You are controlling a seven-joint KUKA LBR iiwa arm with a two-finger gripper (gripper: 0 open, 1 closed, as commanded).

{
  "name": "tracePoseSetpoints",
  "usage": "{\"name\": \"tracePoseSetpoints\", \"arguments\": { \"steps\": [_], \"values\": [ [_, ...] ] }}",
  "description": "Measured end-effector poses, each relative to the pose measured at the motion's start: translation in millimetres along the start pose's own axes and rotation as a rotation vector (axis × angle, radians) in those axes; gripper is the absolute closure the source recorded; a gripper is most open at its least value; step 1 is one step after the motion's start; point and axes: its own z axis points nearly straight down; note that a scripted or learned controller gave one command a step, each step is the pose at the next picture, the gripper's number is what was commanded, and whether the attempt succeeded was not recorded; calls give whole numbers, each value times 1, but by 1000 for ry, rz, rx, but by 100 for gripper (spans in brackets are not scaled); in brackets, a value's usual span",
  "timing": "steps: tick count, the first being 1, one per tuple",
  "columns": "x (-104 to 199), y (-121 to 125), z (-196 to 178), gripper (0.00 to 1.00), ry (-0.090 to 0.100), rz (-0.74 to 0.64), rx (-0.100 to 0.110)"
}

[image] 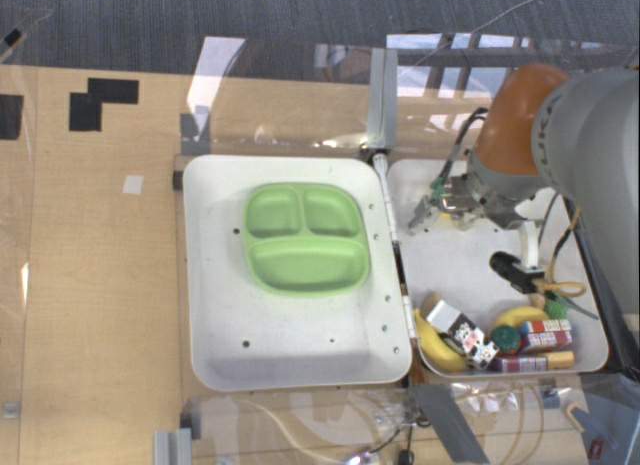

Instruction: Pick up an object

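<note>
My gripper (424, 211) hangs over the upper left part of the right bin (440, 268), above bare bin floor, and I see nothing in it. The loose objects lie along that bin's near edge, well below the gripper. Among them are a yellow banana (438, 341), a second banana (526, 315), a small white and black box (446, 317), a patterned cube (471, 340), a green ball (507, 338), a red box (546, 333) and a red and yellow stick (537, 361).
The left bin (215, 333) holds a green divided plate (305, 238). A metal divider (392, 243) separates the two bins. The grey arm with its orange band (520, 118) covers the right bin's upper right corner.
</note>
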Motion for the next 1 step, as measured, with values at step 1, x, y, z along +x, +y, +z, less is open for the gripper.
{"name": "tracePoseSetpoints", "arguments": {
  "steps": [1],
  "values": [
    [-14,32,3,0,16,-30,43]
  ]
}}
